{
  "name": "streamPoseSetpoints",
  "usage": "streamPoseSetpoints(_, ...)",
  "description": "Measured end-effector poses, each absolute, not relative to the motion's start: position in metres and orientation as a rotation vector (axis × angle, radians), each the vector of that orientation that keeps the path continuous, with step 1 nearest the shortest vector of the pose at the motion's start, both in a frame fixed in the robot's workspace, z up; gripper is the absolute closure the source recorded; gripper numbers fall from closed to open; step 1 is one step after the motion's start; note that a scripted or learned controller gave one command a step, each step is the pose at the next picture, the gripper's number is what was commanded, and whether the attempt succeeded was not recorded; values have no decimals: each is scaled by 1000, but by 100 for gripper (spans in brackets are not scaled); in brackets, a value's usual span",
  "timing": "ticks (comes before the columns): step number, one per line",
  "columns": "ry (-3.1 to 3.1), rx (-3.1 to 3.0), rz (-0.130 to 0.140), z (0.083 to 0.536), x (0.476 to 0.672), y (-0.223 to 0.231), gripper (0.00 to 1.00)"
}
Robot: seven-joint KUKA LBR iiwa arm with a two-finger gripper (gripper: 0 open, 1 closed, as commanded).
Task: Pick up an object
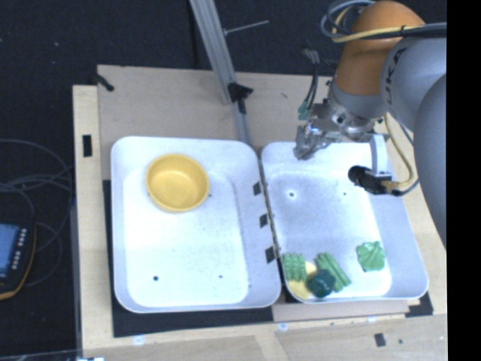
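Observation:
My gripper (307, 149) hangs over the far left corner of the right bin (338, 209), fingers pointing down, with nothing visible between them. Several small objects lie along the near edge of that bin: a green ridged piece (294, 265), a yellow piece (301, 286) partly under a dark teal lump (322, 283), a green stick-shaped piece (334, 269) and a light green piece (370, 256) further right. All of them are far from the gripper, toward the front of the bin. A yellow bowl (177, 181) sits in the far part of the left bin (188, 269).
A grey metal pole (218, 51) slants down from the top to the gap between the bins. A black cable fitting (368, 179) hangs off the arm over the right bin's far right side. A dark handheld device (11, 254) lies at the left edge.

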State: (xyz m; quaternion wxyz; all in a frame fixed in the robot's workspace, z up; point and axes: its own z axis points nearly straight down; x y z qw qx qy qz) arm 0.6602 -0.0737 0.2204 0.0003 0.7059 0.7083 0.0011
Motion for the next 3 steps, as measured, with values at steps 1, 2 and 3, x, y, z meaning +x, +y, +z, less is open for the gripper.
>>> streamPoseSetpoints(1,2226,2216,3,232,650,-14,100)
streamPoseSetpoints(2,2226,2218,1,225,647,38,100)
streamPoseSetpoints(3,2226,2218,2,231,642,80,100)
